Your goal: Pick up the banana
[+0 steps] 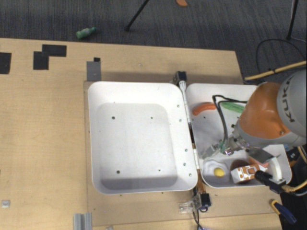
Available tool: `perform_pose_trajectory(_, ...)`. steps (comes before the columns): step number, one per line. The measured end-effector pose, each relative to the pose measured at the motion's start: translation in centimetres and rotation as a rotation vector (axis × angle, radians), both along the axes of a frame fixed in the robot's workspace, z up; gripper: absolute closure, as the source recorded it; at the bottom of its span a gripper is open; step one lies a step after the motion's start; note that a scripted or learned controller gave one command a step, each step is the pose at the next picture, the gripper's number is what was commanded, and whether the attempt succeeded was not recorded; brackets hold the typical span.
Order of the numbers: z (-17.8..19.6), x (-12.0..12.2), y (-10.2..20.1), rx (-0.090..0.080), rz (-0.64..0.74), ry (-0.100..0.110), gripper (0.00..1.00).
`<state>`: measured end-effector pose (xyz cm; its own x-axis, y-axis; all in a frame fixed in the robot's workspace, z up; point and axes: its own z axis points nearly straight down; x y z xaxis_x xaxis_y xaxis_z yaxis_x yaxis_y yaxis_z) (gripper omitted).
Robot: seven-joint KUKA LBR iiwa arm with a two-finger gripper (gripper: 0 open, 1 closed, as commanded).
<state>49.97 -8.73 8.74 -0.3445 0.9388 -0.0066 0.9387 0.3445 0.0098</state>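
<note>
From above, the banana, a small yellow shape near the right bin's front-left corner, lies just left and forward of my gripper; its state and the banana's axis I cannot tell.

Banana: small yellow item, only a short rounded part showing. Lies on the floor of the right bin, near its front left corner, close to the front rim. Pose unclear; partly in shadow under the arm. Nothing grips it.
</note>
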Motion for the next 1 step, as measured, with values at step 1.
perform_pose_trajectory(1,0.03,-0.82,-0.85,-0.003,0.276,-0.003,0.00)
